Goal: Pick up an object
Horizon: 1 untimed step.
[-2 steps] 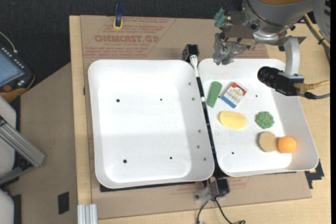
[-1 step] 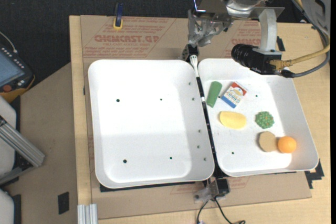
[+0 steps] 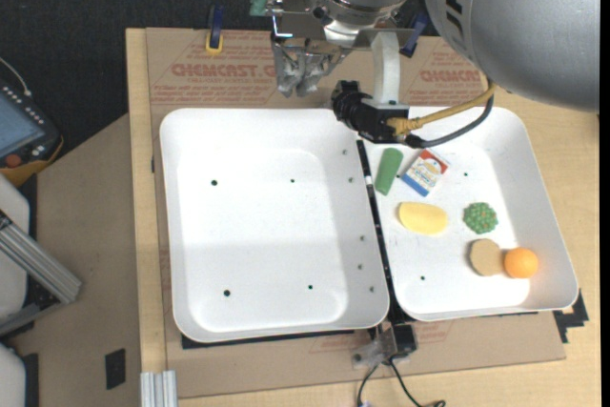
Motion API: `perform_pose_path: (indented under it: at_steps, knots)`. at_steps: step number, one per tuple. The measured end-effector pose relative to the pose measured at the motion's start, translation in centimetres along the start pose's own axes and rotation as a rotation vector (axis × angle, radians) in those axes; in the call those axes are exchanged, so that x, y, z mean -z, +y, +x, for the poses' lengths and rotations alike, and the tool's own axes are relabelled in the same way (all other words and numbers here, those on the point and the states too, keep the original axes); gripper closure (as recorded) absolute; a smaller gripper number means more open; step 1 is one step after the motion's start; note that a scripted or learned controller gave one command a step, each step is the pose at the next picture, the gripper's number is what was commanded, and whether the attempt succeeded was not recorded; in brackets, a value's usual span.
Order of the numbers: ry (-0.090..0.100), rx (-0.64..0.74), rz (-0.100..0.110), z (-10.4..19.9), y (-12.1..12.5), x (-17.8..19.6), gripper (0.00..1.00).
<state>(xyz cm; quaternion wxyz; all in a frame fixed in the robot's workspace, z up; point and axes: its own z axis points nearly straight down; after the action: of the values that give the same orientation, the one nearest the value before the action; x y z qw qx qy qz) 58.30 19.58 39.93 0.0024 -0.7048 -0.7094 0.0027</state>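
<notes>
end effector (image 3: pixel 303 71) above bench back edge — green block (image 3: pixel 387 171) well apart, right bin (image 3: pixel 534 169)

Both bins (image 3: pixel 191 205) were white, and the right one held a green stick (image 3: pixel 387 171), a red, white and blue packet (image 3: pixel 422 173), a yellow oval (image 3: pixel 422 218), a dark green knobbly ball (image 3: pixel 480 217), a tan disc (image 3: pixel 484 256) and an orange ball (image 3: pixel 520 262).
</notes>
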Motion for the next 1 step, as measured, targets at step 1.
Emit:
perform_pose_path:
  at_steps: [1]
  knots:
    - [0.001,-0.003,-0.012,3.02,3.30,0.18,1.00]
